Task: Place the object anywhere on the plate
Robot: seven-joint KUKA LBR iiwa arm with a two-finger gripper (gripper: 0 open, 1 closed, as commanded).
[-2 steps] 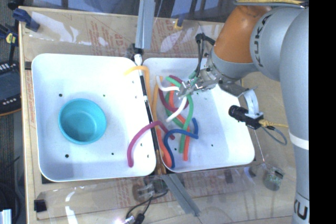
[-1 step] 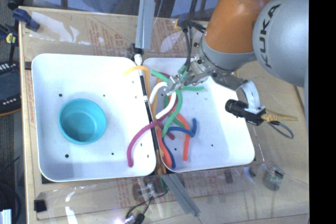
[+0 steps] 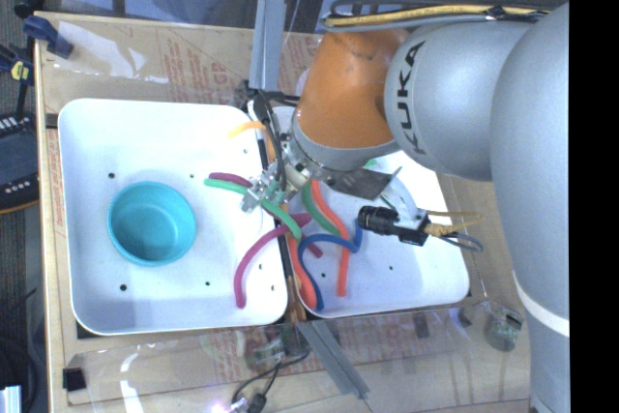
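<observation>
- Hangs low over the shared rim of the two bins: gripper [image 3: 263, 196], right in a tangle of coloured tubes.
- Cannot tell whether shut or spread; too small and too cluttered to read, so no claim of a hold.
- Likely the task's thing: green tube [image 3: 230, 181], lying mostly in the left bin [image 3: 145, 140], near its right edge, with one end at the gripper.
- Runs lengthwise from the right edge toward the bin's middle, free tip pointing left and a little toward the far edge, roughly at the plate [image 3: 152, 222] but short of it.
- Curves gently, no straight line; probably soft and floppy.
- To do the step well: confirm a pinch near the tube's end first, then lift straight up until the tip clears the bin floor.
- Watch for the magenta tube [image 3: 253, 261] and blue tube [image 3: 324, 247] snagging and riding along.
- Carry left toward the near-left corner, stop above the plate, lower so the drooping middle lands inside the rim, then release.
</observation>
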